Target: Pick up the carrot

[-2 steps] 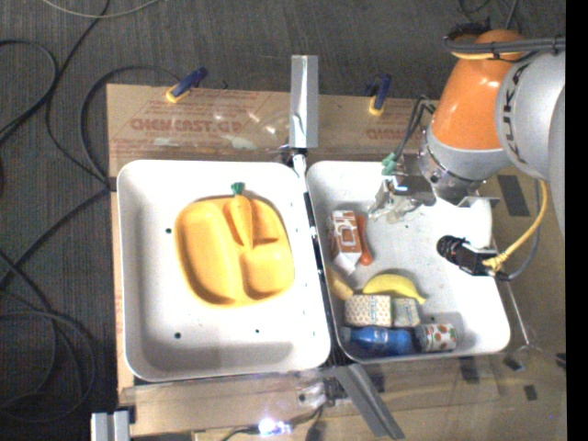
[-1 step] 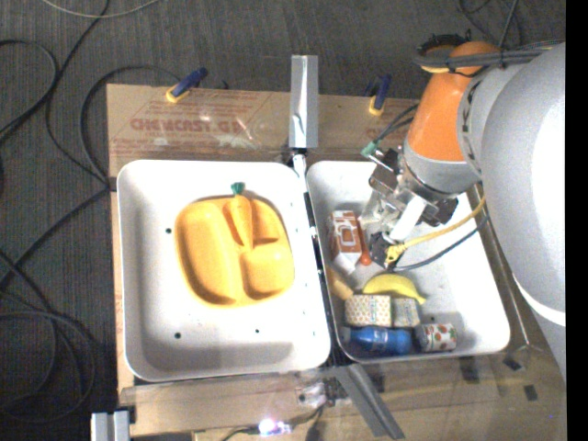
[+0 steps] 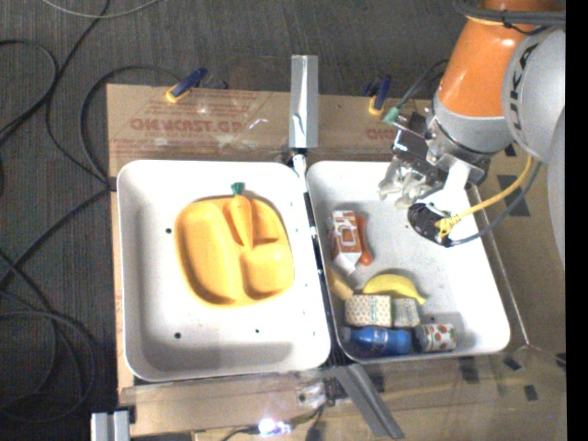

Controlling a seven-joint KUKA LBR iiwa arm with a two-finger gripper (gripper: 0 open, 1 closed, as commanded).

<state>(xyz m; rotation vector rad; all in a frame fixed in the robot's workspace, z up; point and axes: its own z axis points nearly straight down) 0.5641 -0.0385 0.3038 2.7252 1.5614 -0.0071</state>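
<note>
The carrot (image 3: 240,217) is orange with a small green top. It lies in the far compartment of a yellow divided plate (image 3: 219,263) in the left bin (image 3: 147,320), green end pointing to the back. My gripper (image 3: 401,186) hangs over the back part of the right bin (image 3: 478,292), well to the right of the carrot and across the wall between the bins. I see nothing of the carrot at the gripper.
The right bin holds a red and white packet (image 3: 346,235), a banana (image 3: 395,287), a patterned box (image 3: 369,310), a blue bottle (image 3: 381,340) and a small can (image 3: 438,336) along its front. A metal post (image 3: 303,99) stands behind the bins' shared wall.
</note>
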